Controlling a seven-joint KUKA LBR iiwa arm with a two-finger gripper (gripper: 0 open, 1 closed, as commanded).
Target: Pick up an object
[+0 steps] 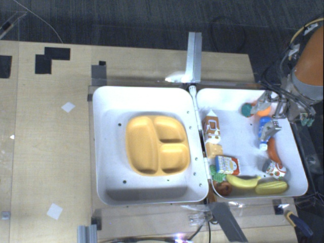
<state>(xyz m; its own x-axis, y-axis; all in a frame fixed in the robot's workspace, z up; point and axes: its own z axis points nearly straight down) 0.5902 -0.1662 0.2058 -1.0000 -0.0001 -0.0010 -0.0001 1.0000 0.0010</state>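
Observation:
My gripper hangs over the upper right part of the right bin, below the arm's orange band. Its fingers look open, spread on either side of a small orange piece and the top of a blue bottle. Nothing is lifted. A teal object lies just left of the gripper. Below the gripper lie an orange-red sausage shape and a small red-and-white carton.
Along the right bin's left wall lie a brown packet and a red-and-blue pouch. A banana and a yellow-green pickle rest at its front edge. The left bin holds a yellow divided tray.

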